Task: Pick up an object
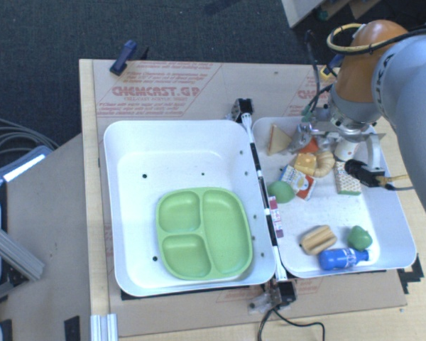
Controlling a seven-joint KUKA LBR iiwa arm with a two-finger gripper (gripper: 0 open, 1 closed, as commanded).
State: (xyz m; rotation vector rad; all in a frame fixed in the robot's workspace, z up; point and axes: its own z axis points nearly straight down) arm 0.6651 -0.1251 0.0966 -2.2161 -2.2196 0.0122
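My gripper (325, 139) hangs low over the far end of the right-hand shallow white plastic bin (390, 219), at about one o'clock from the middle of the worktop (163, 84). My grey arm with its orange band (362, 62) comes down on it from the upper right. The wrist hides the working end, so I cannot tell how wide it stands or whether anything is in it.

Directly beneath and around the gripper lies a small heap: a tan wedge-shaped piece (277, 139) at nine o'clock from it, a yellowish rounded lump (307, 163) and a pale bun-like piece (325, 163) just below, touching each other, and a small red and white packet (299, 183) under them. A round green ball (281, 191) sits at seven o'clock from the gripper, near the wall between the bins. A small patterned flat card (346, 182) lies at five o'clock, close by, just beside a black cable end.

Toward the near end of the same bin, well apart from the gripper, a tan roll-shaped piece (317, 239) lies at a slant, with a blue bottle-like object (342, 258) lying on its side just below it and a green lumpy toy (359, 237) touching the bottle's right end.

The left-hand shallow white plastic bin (128, 155) holds a light green three-compartment plastic tray (203, 231), lying flat at its five o'clock corner.

A blue clip (123, 57) sits at the worktop's eleven o'clock edge.
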